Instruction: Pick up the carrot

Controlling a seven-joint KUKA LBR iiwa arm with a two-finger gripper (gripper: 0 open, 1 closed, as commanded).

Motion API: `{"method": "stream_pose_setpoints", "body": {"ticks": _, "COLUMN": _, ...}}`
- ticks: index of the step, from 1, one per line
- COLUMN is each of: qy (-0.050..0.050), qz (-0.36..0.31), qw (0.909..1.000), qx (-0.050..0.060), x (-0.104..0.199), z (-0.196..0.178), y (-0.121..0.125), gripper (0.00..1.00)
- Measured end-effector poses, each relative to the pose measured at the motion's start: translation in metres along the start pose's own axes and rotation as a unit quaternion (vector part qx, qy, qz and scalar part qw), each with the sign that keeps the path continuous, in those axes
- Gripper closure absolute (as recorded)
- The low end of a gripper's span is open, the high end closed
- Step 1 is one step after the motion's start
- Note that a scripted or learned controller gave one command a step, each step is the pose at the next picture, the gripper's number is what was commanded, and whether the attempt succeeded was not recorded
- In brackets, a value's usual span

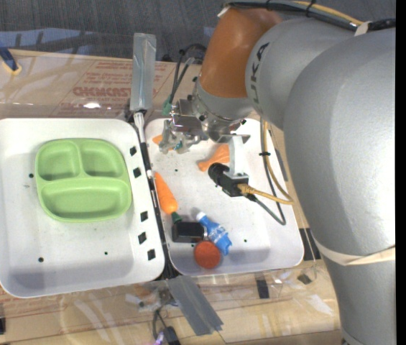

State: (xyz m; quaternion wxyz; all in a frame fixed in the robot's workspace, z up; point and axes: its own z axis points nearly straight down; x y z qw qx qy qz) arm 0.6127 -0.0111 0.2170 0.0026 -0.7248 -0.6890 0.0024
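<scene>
Arm [332, 121]: the big grey body nearest the camera, taking up the right side, with its orange band [235, 45] at the far end above the wrist.
Gripper [177, 136]: low over the far left corner of the right bin, pointing down; I cannot tell whether it is spread or closed, since the metal parts blur together there.
Carrot [165, 195]: lying in the right bin, close against its left wall, about midway between far and near edges; orange body running far to near with a small green tip at the near end. It is apart from the gripper, nearer the camera than it.
Right bin [274, 246]: white and shallow, partly covered by the arm.
Orange pieces: one small piece [158, 139] just left of the gripper, another [213, 158] just right of it, on the bin floor.
Black object [187, 231]: near the carrot's green tip, toward the near edge.
Blue and clear bottle [213, 232]: just right of the black object, touching or almost touching it.
Red-brown ball [208, 254]: at the near edge of the right bin, just beside the bottle.
Left bin [16, 214]: white, beside the right bin.
Green plate [82, 178]: divided into three compartments, sitting in the far half of the left bin.
Cable [271, 196]: yellowish, looping from a black fitting under the wrist across the right bin.
</scene>
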Motion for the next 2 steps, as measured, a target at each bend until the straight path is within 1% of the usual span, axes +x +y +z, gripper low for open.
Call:
{"method": "stream_pose_setpoints", "body": {"ticks": 1, "qy": 0.0, "qz": 0.0, "qw": 1.0, "qx": 0.0, "x": 0.0, "z": 0.0, "y": 0.0, "gripper": 0.0}}
{"method": "stream_pose_setpoints", "body": {"ticks": 2, "qy": 0.0, "qz": -0.095, "qw": 0.9955, "qx": -0.001, "x": -0.052, "z": 0.026, "y": -0.012, "gripper": 0.0}}
